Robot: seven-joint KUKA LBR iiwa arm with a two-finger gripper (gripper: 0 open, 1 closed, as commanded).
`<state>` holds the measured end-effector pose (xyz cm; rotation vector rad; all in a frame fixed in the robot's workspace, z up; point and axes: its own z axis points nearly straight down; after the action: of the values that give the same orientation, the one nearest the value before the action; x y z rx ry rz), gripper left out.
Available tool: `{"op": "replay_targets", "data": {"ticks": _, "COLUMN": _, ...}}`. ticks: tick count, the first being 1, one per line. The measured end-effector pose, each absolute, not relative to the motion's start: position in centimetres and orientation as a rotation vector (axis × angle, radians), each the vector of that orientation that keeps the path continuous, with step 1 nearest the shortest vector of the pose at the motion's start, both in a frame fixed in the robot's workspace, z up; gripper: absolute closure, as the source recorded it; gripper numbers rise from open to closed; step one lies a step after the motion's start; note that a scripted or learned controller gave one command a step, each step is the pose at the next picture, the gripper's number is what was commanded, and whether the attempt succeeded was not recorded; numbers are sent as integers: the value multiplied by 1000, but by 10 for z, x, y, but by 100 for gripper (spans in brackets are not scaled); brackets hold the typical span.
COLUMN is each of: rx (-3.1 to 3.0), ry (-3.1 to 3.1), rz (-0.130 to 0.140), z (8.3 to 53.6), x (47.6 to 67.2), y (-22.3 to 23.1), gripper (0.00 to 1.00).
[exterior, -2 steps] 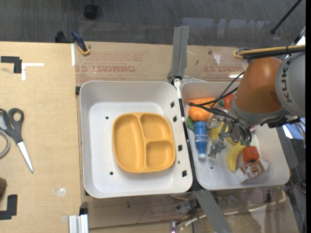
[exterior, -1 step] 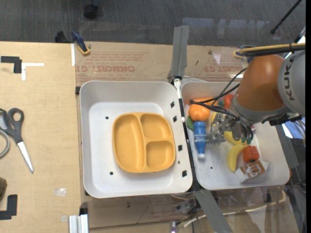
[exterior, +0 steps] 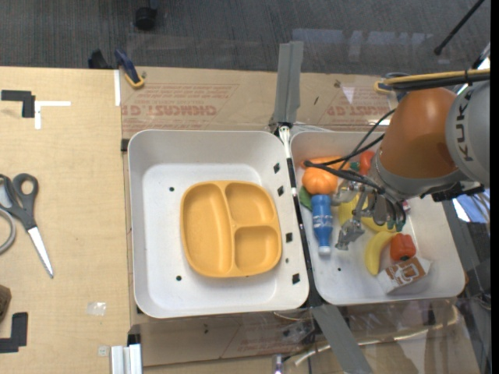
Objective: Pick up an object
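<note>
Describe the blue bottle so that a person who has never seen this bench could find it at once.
Look at the right white bin, the one under the grey and orange arm. Along its left wall lies a small blue plastic bottle with a white cap end, just below a round orange fruit. It is the single blue thing among orange, yellow and red toys.

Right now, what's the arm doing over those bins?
The KUKA arm is reaching into the right bin, its gripper low among a blue bottle, an orange fruit and a banana. Nothing is visibly held. The left bin holds a yellow divided plate.
</note>
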<state>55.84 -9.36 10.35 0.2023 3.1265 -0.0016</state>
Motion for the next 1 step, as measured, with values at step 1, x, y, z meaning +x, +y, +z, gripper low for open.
{"op": "replay_targets", "data": {"ticks": 1, "rx": 505, "ry": 3097, "rz": 0, "z": 93, "x": 559, "y": -94, "gripper": 0}}
